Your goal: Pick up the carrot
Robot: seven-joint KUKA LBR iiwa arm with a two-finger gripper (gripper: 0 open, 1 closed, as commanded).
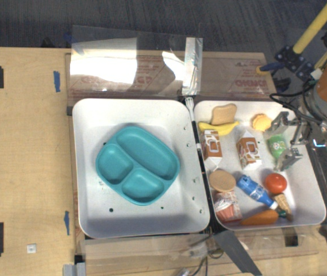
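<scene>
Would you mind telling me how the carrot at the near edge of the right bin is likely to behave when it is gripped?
The carrot looks like smooth, stiff toy plastic, so probably light and somewhat slippery. Its rounded, tapered shape may let it roll or pivot. It lies against the right bin wall, which could hinder the gripper.

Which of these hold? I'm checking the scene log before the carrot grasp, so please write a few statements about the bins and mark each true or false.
1. The carrot lies at the near edge of the right bin. True.
2. The teal tray sits in the right bin. False: it is in the left bin.
3. The gripper holds the carrot. False: it is over the far right part of the right bin, apart from the carrot.
4. A tomato lies between the gripper and the carrot. True.
</scene>
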